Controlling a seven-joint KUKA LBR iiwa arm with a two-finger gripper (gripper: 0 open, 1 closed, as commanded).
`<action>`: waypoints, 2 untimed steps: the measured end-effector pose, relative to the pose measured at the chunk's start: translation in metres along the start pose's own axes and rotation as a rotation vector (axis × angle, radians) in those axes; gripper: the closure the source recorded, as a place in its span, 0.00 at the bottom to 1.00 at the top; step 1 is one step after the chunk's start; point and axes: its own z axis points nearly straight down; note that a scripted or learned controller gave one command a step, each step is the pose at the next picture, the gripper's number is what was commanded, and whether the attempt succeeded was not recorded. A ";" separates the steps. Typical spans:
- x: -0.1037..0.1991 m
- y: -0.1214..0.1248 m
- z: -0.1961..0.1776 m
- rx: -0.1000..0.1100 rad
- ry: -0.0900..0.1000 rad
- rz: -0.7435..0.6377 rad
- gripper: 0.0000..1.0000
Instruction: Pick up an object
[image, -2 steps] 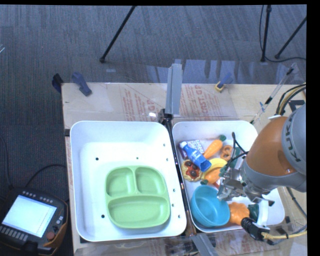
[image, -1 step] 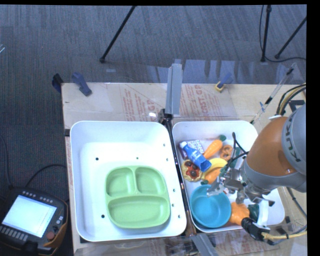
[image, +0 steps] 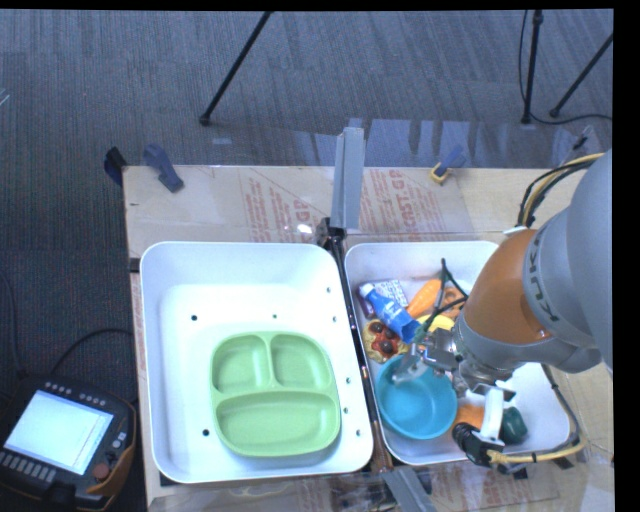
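Note:
The right bin (image: 470, 250) holds a jumble of small objects. A blue bowl (image: 418, 408) sits at its front left. Behind the bowl lie a blue and white tube (image: 388, 303), an orange carrot-like piece (image: 427, 293) and a dark red and yellow item (image: 380, 341). A dark green object (image: 513, 426) and an orange piece (image: 470, 410) lie at the front right, partly under the arm. My gripper (image: 412, 366) hangs low over the back rim of the blue bowl. The wrist hides what is directly beneath it.
The left bin (image: 170, 300) holds a green divided plate (image: 275, 392). The grey arm with its orange band (image: 505, 295) covers the right half of the right bin. A grey post (image: 348, 185) stands behind the bins. Tripod legs stand on the floor beyond the bench.

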 end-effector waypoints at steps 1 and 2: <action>-0.014 0.004 -0.010 -0.014 -0.020 0.015 1.00; -0.007 -0.016 -0.093 0.005 0.002 0.229 1.00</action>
